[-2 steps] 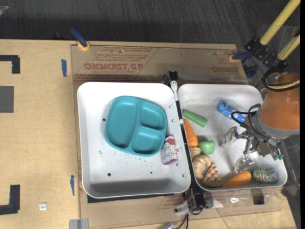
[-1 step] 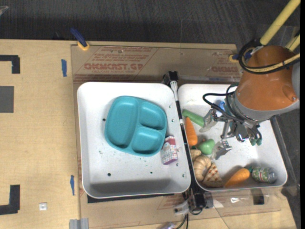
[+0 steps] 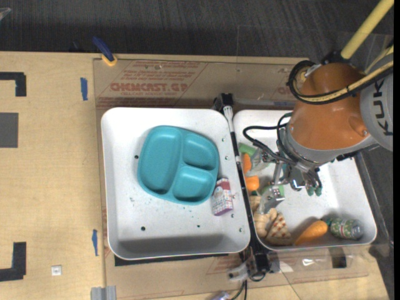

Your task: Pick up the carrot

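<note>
Look at the right bin (image 3: 365,195): your carrot (image 3: 312,230) lies slanted near its front edge, thick end toward the front right corner, just beside a small green-and-grey can (image 3: 345,229). The gripper (image 3: 294,181) hangs over the bin's middle, back from the carrot and apart from it; whether it is open or closed, you cannot tell, and nothing sits in it. Other orange bits (image 3: 249,174) crowd the bin's left wall with a shell-like toy (image 3: 272,224), so aim carefully. In the left bin (image 3: 119,186) a teal divided plate (image 3: 178,164) rests centrally, with a small packet (image 3: 221,199) by the right wall.
</note>
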Available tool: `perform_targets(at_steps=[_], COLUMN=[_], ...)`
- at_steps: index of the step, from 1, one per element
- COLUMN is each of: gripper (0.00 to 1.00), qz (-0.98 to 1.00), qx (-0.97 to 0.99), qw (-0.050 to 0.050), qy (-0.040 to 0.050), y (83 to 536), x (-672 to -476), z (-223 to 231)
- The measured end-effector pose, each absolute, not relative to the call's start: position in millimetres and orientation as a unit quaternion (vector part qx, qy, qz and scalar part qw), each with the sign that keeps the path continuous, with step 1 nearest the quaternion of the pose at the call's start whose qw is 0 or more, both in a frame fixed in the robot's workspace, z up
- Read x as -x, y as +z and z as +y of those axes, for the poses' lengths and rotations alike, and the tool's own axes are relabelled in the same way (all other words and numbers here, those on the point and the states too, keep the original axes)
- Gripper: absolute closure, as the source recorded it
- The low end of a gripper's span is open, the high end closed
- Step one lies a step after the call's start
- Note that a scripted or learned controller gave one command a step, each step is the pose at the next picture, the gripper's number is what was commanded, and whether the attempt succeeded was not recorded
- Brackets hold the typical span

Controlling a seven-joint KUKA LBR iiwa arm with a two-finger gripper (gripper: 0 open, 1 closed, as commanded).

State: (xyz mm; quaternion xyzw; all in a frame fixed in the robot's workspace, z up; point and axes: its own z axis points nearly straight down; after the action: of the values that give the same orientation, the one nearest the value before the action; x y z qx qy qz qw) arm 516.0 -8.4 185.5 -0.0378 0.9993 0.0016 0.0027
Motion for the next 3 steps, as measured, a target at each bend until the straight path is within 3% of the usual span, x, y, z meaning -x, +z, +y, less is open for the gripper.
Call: perform_targets(at_steps=[2, 3], gripper=[0.0, 0.0], qz=[0.996, 0.99], qx=[-0.089, -0.139], qw=[0.001, 0.0], qy=[0.0006, 0.0005], y=[185.2, 184.8], x=[-507.5, -480.4], z=[-9.6, -3.3])
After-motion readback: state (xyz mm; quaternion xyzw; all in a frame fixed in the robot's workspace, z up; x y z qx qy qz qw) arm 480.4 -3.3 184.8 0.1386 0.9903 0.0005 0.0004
